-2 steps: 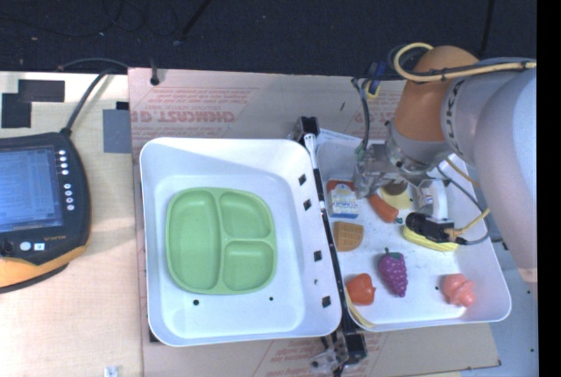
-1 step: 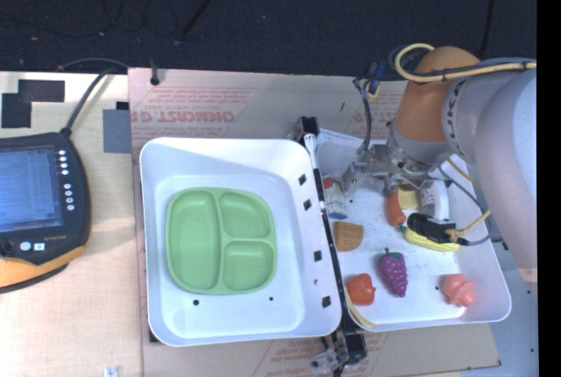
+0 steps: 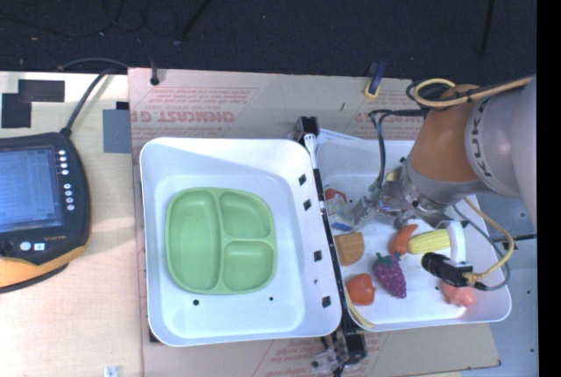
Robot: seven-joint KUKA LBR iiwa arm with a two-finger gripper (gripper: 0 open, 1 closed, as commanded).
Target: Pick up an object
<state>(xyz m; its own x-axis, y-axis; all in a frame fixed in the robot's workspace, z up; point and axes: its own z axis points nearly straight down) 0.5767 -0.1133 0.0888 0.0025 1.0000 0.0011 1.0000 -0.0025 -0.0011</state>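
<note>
The arm (image 3: 478, 143) reaches into the right bin (image 3: 491, 309), and its gripper (image 3: 375, 207) sits low over the toy food there. The step now is to pick one toy and close on it.

To do it well, the gripper should go for a toy with room around it. The purple grapes (image 3: 391, 274) lie near the middle of the bin, with the red tomato (image 3: 360, 288) just beside them and the brown bread piece (image 3: 349, 247) a little above. The yellow corn (image 3: 429, 240) touches an orange carrot (image 3: 403, 237), so those two may be hard to grab alone. It is best to come straight down, put one finger on each side, and squeeze slowly (round toys like to roll away).

The gripper is a dark, shiny tangle here, so I cannot tell how wide it is open. I see nothing held in it. It looks close to the bin floor, near the bread.

The left bin (image 3: 175, 165) holds a green plate (image 3: 221, 241).
</note>
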